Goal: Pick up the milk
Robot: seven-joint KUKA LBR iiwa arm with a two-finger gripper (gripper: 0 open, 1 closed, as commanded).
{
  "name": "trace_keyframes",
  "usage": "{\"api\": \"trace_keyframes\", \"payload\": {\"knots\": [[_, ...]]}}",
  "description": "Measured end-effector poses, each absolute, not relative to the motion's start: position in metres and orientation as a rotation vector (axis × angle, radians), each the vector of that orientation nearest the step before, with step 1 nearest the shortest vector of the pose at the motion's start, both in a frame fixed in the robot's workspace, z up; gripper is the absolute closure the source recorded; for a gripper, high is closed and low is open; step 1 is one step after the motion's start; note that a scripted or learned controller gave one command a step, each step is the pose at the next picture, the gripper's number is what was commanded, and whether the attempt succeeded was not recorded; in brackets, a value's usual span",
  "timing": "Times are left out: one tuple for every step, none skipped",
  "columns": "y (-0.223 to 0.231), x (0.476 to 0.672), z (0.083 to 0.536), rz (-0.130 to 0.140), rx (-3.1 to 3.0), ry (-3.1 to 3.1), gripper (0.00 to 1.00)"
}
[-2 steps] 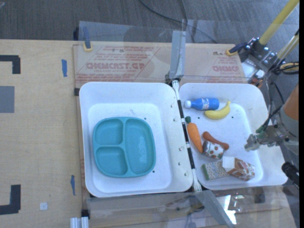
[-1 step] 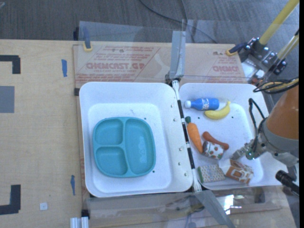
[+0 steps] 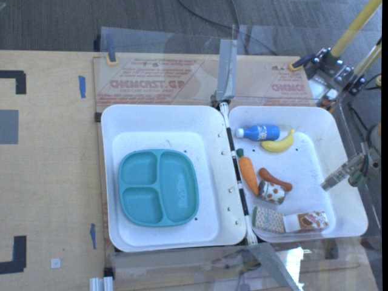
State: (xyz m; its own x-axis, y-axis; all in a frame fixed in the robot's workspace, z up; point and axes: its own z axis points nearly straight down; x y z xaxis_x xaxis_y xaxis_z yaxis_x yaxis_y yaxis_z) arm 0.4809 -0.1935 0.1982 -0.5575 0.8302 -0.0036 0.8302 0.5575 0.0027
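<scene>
The milk (image 3: 292, 221) is a small carton lying on its side along the front edge of the right bin (image 3: 330, 126); it is white with green print at its left end and red-brown print at its right. My gripper (image 3: 337, 178) reaches in low over the bin's right rim, grey and slanted, its tip pointing left. It is up and to the right of the carton, well apart from it, and nothing shows at its tip.
The right bin also holds a blue bottle (image 3: 259, 132), a banana (image 3: 279, 143), a carrot (image 3: 247, 172), a sausage (image 3: 274, 179) and a small printed cup (image 3: 271, 192). A teal divided plate (image 3: 158, 187) lies in the left bin (image 3: 121, 123).
</scene>
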Motion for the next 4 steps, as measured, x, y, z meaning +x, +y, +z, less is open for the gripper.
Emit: {"api": "trace_keyframes", "payload": {"knots": [[-0.169,0.479,0.098,0.001,1.285,2.866,0.00],[-0.216,0.480,0.156,0.000,1.728,2.618,0.00],[-0.142,0.480,0.096,0.001,1.465,2.779,0.00],[-0.168,0.625,0.149,0.001,1.691,2.641,0.00]]}}
